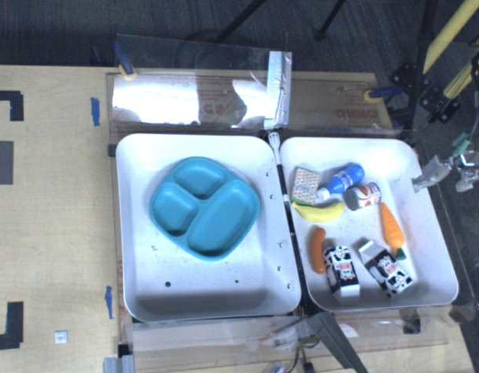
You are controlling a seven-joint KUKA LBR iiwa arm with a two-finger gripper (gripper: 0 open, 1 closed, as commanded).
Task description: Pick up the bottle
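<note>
Two white bins sit side by side on the table (53,208). The left bin (138,286) has a blue plate (204,207) in it. The plate has three parts and lies near the middle of the bin.

The right bin (434,270) has many small things in it. The bottle (342,180) is blue with a white cap. It lies on its side near the top of this bin, with the cap pointing down and to the left. Just left of it is a small checked packet (305,183). A yellow banana (319,211) lies just under the bottle and the cap end comes very close to it. A little can (362,196) with red on it lies right beside the bottle, on its lower right.

Lower down are two carrots. One carrot (391,225) is near the right side. The other carrot (317,251) is on the left, under the banana. Two black and white cartons (343,269) and (388,269) lie near the bottom.

The hand (449,169) is at the far right, by the edge of the right bin, well apart from the bottle. I cannot tell how it is set.
</note>
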